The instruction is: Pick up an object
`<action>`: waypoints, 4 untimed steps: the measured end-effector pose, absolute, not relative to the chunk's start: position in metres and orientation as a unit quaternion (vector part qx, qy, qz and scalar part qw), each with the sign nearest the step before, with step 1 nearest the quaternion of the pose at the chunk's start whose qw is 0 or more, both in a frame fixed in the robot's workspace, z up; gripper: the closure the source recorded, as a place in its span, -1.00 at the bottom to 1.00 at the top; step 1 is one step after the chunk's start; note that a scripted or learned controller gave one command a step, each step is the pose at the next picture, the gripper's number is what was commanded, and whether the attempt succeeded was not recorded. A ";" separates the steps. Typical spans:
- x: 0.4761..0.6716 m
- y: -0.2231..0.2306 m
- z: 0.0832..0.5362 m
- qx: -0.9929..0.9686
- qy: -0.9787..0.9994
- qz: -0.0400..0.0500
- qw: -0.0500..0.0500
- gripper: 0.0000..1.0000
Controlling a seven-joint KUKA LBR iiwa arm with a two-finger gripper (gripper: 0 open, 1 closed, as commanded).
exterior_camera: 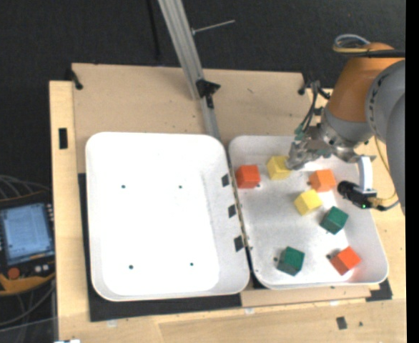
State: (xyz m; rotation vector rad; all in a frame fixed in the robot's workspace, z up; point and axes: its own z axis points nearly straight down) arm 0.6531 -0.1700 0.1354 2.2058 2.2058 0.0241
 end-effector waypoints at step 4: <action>0.636 -0.136 0.262 0.706 0.709 0.000 0.000 1.00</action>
